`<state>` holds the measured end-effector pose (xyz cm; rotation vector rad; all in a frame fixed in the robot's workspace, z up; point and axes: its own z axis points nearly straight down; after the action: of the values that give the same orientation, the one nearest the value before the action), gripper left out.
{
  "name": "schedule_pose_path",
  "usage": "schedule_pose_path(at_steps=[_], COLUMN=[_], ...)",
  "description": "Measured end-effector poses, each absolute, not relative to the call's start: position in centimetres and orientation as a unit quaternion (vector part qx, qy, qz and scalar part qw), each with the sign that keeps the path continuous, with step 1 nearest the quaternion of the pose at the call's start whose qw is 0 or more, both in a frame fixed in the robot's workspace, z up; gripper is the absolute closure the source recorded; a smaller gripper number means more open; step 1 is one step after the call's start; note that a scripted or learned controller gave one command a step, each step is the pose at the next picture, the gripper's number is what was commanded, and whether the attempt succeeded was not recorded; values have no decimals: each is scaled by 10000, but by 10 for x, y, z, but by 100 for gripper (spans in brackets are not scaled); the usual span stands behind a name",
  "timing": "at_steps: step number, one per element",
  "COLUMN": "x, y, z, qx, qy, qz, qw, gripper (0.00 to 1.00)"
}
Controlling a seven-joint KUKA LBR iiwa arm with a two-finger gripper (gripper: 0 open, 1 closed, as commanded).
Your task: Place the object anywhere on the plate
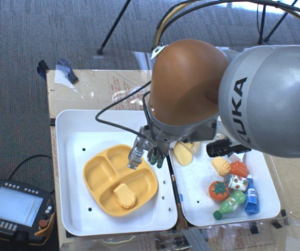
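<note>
The yellow plate (103,178) lies in the left bin (66,140), and a small yellow toy (124,196) lies already on it, in the large near compartment. If this toy is the object of the task, then I judge the placing as done, and only the arm's way out is left. The gripper (145,157) hangs above the far right edge of the plate, apart from the toy. Its fingers look spread a little and nothing is seen between them, so I judge it empty. The plate has three compartments, two small ones at the far side and one large at the near side. In the right bin (273,192) I count about seven things: a pale yellow piece (182,153) just beside the gripper, a yellow cob-like piece (221,166), an orange-red piece (239,169), a small box (237,182), a tomato (218,191), a green bottle (230,204) and a blue bottle (251,198). They lie close together, some touching, so the count is not fully sure. There are two bins, one plate and one arm.
</note>
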<state>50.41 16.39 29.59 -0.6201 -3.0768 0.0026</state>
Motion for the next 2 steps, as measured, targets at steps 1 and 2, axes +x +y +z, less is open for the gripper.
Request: schedule_pose_path(at_steps=[1, 2], x=[477, 477], y=[125, 125], z=[283, 283], qx=[-635, -636], qy=[-9980, -9980], qz=[8, 7], qw=[26, 26], gripper=[100, 0])
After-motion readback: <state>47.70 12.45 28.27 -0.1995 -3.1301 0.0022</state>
